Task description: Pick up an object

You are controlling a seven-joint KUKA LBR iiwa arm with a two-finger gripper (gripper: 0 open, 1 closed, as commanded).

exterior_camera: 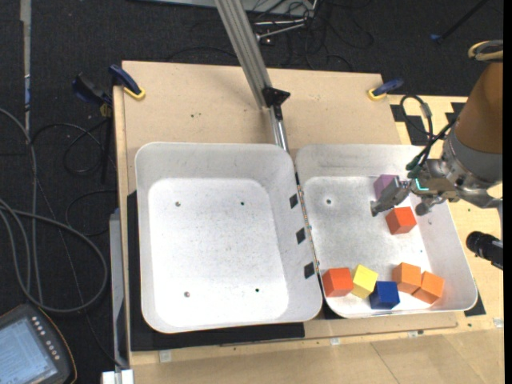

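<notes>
I see the gripper point(394, 205) over the right bin point(456, 250) near its far right corner, just above a red-orange cube point(401, 220), beside a purple block point(386, 186); I cannot tell its grip.

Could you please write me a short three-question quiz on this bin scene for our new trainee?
1. True or false: the yellow block lies in the left bin.
2. Which block lies nearest the pincer?
A. the blue block
B. the lone orange block
C. the purple block
3. Fill in: along the near wall of the right bin, the blocks number ____.

Key
1. False; it lies in the right bin.
2. C; it shows right at the pincer, whether gripped cannot be told.
3. Five: three orange, one yellow, one blue.
</notes>
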